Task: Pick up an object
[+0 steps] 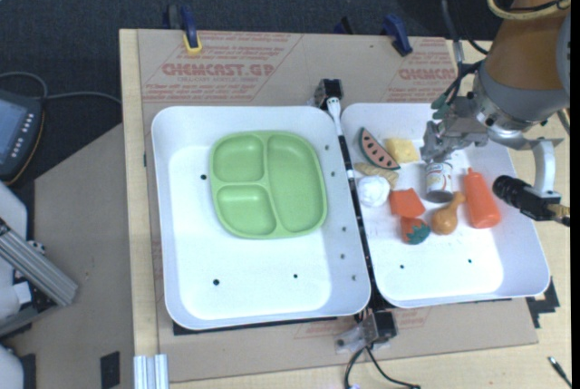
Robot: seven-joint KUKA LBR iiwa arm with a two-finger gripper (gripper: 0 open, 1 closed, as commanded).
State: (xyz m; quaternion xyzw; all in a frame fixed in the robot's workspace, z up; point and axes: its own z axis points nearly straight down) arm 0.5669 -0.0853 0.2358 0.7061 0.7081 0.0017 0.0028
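Brown board lay under two white bins; the left bin [181,269] carried a green divided plate [269,183]. From above, the gripper [439,168] hung low in the right bin [471,274], a small silver can [438,184] directly beneath its tips, seemingly touching; how far they were parted could not be told. Nearby lay a watermelon slice [377,149], an orange block [406,202] and a carrot [481,199].

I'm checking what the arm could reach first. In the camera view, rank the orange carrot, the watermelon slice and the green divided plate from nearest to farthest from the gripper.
1. Orange carrot, right bin, just right of and below the gripper.
2. Watermelon slice, right bin's left side.
3. Green divided plate, left bin.
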